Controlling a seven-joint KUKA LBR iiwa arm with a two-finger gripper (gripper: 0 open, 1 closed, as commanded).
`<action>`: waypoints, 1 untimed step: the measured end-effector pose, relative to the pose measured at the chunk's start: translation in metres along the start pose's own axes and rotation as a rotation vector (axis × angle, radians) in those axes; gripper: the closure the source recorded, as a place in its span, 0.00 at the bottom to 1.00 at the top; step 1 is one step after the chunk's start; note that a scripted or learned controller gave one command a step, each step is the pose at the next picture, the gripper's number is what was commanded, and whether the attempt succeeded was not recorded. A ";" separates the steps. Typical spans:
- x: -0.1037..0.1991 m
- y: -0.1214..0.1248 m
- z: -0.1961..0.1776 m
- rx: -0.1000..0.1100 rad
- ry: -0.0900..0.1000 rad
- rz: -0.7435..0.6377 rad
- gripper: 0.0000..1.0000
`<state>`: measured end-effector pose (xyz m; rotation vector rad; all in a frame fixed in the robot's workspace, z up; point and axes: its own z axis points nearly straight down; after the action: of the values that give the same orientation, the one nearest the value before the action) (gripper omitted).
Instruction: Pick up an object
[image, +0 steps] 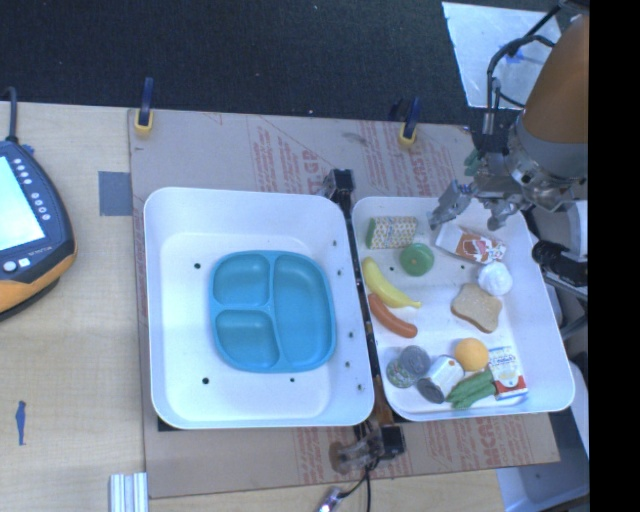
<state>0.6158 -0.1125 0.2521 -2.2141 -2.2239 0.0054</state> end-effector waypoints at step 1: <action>0.017 0.034 0.124 0.003 -0.002 -0.001 0.00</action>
<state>0.6494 -0.0953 0.1280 -2.2123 -2.2245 0.0101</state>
